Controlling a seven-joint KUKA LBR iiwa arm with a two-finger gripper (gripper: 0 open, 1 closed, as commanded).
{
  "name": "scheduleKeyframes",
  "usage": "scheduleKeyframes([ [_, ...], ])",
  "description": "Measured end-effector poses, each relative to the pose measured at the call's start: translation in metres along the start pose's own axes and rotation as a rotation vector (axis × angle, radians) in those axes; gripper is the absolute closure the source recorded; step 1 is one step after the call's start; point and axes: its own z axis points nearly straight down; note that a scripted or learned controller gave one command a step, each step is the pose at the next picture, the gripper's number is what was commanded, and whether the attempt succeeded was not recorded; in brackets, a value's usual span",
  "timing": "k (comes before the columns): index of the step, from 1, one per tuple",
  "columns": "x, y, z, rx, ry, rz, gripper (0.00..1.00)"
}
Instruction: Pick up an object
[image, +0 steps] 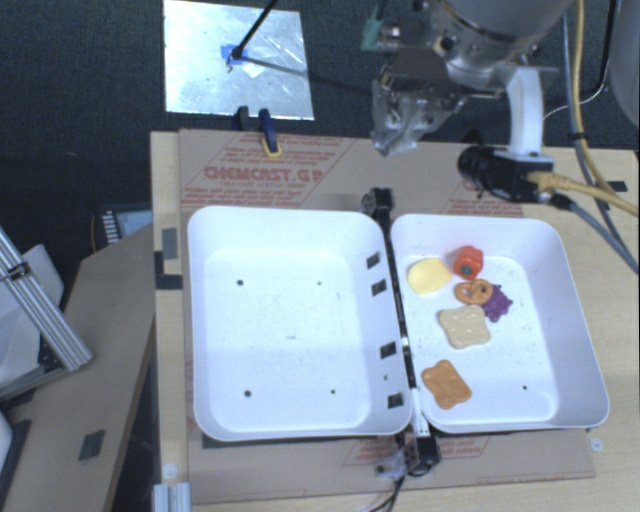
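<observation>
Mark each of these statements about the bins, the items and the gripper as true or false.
1. All the small items lie in the right bin. True.
2. The gripper is down inside the left bin. False: it hangs above the bench behind both bins.
3. The yellow item sits beside the red-orange item. True.
4. The purple item lies at the front edge of the right bin. False: it lies near the back, next to the pretzel-like piece.
5. The orange-brown cracker is nearest the front. True.

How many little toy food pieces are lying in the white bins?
6, all in the right bin: yellow piece, red-orange piece, pretzel-like piece, purple piece, pale toast-like piece, orange-brown piece nearest the front.
</observation>
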Motion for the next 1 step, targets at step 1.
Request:
scheduleKeyframes([
  [1,-0.0156,-0.0654,0.0001,0.003,0.002,-0.009,1.00],
])
